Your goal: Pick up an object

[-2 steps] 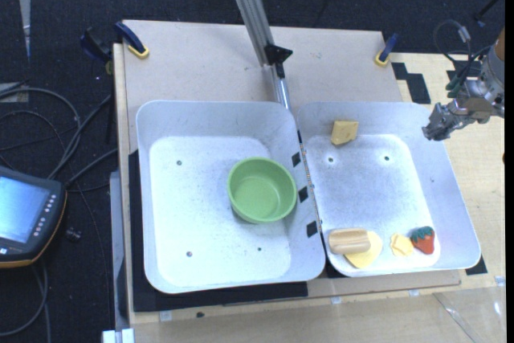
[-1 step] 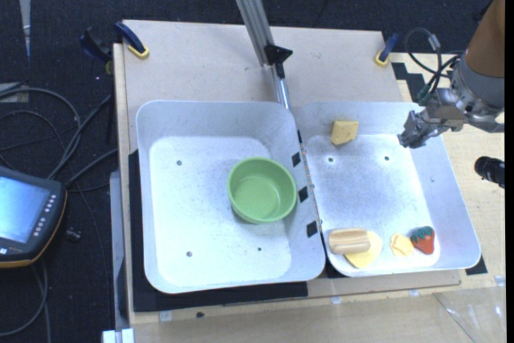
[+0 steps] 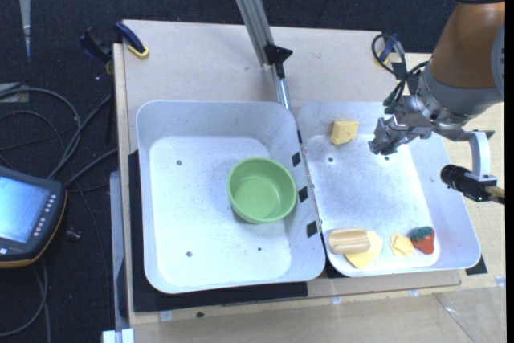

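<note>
The bench [image 3: 209, 64] is a pale, matt board carrying two shallow white bins side by side, presumably so that things can be lifted out of one tray and dropped into the other; the left bin [image 3: 173, 197] is smooth plastic with rounded corners and a speckled floor, and it holds a round green bowl [image 3: 262, 189], glossy and open-mouthed, sitting upright near its right wall; the right bin [image 3: 377, 189] is of the same make and holds the small pieces; the grey arm [image 3: 470, 60] with its orange band reaches in from the right and hangs its gripper [image 3: 385, 139] above the upper part of that bin, just beside a yellow wedge [image 3: 344, 131], which looks the likeliest target; whether the claw is spread or closed cannot be told, since it reads as a dark cluster; nothing is seen held in it; along the bin's near edge lie a tan bread roll [image 3: 348, 239] on a yellow slice [image 3: 363, 257], a small yellow chunk [image 3: 402, 245] and a red strawberry [image 3: 423, 239], all toy-like and smooth.
</note>
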You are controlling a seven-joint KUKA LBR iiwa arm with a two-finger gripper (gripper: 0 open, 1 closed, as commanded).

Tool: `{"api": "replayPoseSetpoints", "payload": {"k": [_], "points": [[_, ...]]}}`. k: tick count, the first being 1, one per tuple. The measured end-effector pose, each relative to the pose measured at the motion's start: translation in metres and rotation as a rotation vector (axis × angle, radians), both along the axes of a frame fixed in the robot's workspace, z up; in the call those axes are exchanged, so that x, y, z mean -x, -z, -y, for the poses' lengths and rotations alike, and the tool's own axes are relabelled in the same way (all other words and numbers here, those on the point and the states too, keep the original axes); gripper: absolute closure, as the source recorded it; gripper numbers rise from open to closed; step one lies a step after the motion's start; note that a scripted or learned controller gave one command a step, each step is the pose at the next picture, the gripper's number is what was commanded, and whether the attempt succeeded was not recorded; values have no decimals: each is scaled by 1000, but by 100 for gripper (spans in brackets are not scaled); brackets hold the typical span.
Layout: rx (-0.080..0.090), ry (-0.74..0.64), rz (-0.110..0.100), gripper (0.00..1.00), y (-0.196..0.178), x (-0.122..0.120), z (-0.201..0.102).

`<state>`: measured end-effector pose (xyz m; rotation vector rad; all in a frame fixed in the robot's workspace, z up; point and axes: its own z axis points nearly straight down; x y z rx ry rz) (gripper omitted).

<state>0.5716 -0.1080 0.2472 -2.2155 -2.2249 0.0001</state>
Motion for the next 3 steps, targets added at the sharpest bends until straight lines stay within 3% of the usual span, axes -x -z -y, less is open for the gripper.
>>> {"api": "replayPoseSetpoints", "payload": {"k": [2, 3], "points": [[0, 0, 1, 100, 2, 19, -100], [1, -1, 0, 100, 13, 14, -155]]}}
